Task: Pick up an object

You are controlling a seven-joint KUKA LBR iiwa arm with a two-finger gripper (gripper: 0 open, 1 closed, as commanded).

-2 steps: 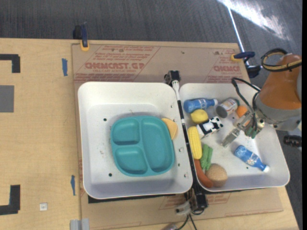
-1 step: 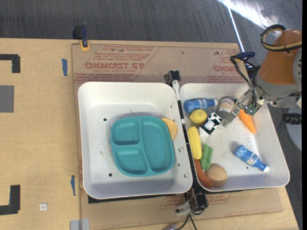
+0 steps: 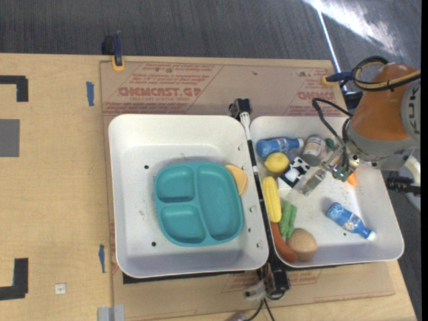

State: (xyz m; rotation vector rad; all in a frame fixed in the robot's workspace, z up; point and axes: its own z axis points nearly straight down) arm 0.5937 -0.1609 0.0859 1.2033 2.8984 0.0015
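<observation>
My gripper (image 3: 319, 173) hangs low over the middle of the right bin (image 3: 382, 246), reaching in from the right below the orange band (image 3: 380, 110). Just to its left lie a black-and-white item (image 3: 293, 173) and a yellow lemon (image 3: 276, 162). A blue bottle (image 3: 278, 145) and a small can (image 3: 314, 144) lie at the bin's far side. A second blue bottle (image 3: 349, 220) rests to the gripper's lower right. A corn cob (image 3: 271, 198), a green vegetable (image 3: 288, 218), a carrot (image 3: 283, 249) and a brown round thing (image 3: 303, 243) line the bin's left and front.
The left bin (image 3: 127, 179) holds a teal divided plate (image 3: 198, 202) with a yellow piece (image 3: 239, 178) tucked at its right edge. A black clamp (image 3: 239, 107) sits where the bins meet. Cables (image 3: 329, 116) trail behind the arm.
</observation>
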